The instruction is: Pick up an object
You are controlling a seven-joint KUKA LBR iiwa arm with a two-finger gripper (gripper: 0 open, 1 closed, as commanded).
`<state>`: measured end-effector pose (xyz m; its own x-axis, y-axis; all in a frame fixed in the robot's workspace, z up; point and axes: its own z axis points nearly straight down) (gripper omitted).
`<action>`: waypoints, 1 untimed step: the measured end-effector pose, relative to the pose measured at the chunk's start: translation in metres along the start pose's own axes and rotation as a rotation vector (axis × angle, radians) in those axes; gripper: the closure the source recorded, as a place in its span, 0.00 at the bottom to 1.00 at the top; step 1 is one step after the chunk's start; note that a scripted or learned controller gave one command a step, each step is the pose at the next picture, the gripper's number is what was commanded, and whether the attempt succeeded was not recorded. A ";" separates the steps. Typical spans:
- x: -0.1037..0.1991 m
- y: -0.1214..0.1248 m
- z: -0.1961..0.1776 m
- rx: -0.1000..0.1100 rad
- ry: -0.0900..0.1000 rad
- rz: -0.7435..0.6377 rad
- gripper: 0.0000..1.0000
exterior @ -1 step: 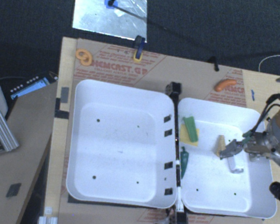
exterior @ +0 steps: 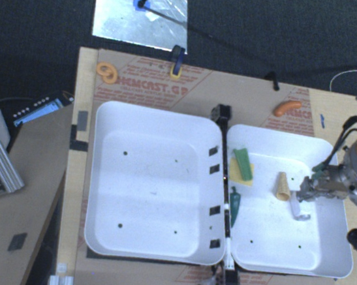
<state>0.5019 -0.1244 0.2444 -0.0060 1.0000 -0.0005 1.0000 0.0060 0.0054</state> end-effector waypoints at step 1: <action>-0.056 0.067 -0.175 -0.018 -0.010 0.002 1.00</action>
<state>0.5682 -0.1797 0.4195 -0.0036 0.9999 -0.0100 0.9997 0.0038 0.0236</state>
